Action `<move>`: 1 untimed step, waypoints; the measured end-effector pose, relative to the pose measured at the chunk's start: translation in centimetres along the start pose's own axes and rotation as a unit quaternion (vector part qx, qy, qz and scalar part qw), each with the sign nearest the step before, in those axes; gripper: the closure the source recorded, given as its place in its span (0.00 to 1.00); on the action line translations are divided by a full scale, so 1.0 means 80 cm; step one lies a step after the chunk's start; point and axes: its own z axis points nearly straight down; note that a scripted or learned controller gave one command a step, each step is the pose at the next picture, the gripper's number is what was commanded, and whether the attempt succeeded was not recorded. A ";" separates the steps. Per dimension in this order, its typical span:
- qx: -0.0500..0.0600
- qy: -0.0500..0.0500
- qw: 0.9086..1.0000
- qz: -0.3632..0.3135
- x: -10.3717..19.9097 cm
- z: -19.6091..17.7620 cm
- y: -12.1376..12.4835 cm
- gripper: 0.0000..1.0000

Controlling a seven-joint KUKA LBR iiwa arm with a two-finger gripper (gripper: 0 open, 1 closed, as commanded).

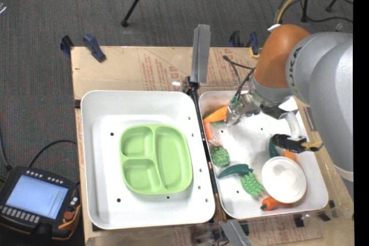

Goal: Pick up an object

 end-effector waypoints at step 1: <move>-0.001 0.000 0.993 0.119 0.071 -0.133 0.016 1.00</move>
